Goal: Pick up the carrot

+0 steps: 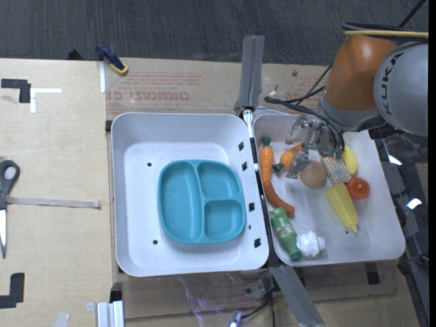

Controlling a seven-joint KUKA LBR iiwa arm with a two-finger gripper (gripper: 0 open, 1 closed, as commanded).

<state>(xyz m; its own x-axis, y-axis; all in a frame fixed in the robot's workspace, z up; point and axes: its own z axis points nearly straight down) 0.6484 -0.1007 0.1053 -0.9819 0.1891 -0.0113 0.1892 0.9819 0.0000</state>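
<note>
The arm [381, 80] reaches in from the right and its gripper [304, 157] hangs low over the upper part of the right bin [381, 247]. Whether the claw is spread or pressed together cannot be told: the metal parts blur into the clutter beneath. The carrot [266, 159] lies at the left edge of the right bin, close against the wall shared with the left bin [129, 251], its green top pointing toward the far rim; it lies just left of the gripper and apart from it. A sausage [277, 197] lies just below the carrot. A small orange item [289, 157] sits directly under the gripper, beside a brown round item [313, 175]. Further right are a lemon [349, 161], a tomato [358, 189] and a yellow bottle [343, 207]. A green bottle [285, 232] with a white piece [310, 243] beside it lies near the front rim. The left bin holds a blue tray [202, 201] with three compartments. Scissors [5, 189] lie on the bench at far left.
</note>
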